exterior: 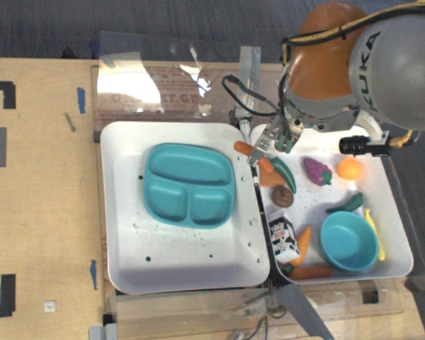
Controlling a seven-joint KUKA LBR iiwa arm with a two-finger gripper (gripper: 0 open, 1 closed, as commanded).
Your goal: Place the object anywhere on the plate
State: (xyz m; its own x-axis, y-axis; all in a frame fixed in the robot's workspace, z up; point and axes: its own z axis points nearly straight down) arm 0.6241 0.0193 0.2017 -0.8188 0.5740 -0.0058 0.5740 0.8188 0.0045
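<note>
The claw (258,149), upper centre, grips an orange carrot (244,147); hitting the bin wall (257,190) could knock it loose before the plate (189,184).

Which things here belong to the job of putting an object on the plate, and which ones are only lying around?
For the job:
plate
hand
carrot by the hand

Lying about:
bowl
eggplant
orange
carton
banana
</note>
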